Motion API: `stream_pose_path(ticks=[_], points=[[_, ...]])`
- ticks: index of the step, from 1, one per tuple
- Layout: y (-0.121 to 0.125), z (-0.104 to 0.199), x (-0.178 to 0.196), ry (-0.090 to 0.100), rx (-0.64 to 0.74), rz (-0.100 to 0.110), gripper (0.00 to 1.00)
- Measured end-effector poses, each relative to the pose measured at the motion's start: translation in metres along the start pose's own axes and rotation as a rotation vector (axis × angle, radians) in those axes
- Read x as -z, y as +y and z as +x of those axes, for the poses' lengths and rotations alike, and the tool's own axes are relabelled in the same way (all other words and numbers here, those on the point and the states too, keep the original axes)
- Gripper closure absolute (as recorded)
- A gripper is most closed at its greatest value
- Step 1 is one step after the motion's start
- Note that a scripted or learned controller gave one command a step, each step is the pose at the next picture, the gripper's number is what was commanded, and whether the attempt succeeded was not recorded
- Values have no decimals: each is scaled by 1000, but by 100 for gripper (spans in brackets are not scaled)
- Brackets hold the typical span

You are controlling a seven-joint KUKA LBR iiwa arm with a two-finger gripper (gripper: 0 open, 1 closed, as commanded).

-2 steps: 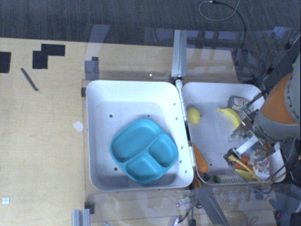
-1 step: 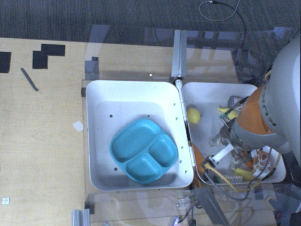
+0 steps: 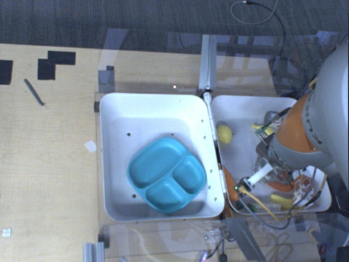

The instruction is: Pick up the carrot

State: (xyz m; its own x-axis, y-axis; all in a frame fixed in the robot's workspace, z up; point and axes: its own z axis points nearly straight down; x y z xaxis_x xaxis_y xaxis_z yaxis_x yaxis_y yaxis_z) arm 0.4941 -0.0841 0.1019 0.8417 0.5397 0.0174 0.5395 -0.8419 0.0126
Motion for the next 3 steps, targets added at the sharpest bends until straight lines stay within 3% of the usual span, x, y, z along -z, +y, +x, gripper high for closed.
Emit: stream_pose_path(ticks=[1, 2, 3], points=[[30, 12, -12, -9, -30, 9, 100], [28, 9, 3, -14, 267, 14, 100], [43, 10, 90, -13, 300, 12, 100]])
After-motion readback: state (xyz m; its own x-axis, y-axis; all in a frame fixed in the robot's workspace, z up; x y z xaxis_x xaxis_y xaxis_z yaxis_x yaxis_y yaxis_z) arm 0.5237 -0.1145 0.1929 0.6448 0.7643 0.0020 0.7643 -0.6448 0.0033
